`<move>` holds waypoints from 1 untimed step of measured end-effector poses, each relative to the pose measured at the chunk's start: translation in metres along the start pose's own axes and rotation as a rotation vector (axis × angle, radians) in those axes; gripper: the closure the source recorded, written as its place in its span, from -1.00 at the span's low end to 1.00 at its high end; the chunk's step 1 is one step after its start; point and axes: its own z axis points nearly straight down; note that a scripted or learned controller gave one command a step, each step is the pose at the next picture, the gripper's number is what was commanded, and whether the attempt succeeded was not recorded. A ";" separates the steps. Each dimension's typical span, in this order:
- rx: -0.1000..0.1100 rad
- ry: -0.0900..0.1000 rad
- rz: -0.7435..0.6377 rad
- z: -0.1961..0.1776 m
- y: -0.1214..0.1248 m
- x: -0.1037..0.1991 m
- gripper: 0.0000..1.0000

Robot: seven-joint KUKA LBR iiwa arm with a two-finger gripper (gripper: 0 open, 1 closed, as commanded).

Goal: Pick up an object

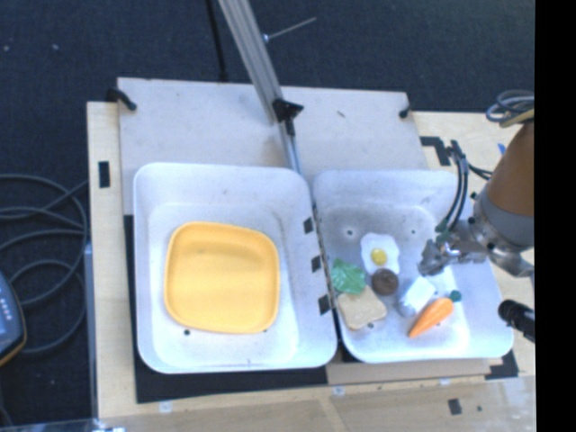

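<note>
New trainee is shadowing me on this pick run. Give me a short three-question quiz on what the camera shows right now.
1. True or false: the yellow plate lies in the left bin.
2. Which lies nearest the gripper? A) toast B) carrot C) green leafy piece
3. What lies just above the brown round piece?

Key: 1 true; 2 B; 3 the fried egg.
</note>
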 end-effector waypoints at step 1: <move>-0.002 0.000 0.000 -0.061 -0.003 -0.003 1.00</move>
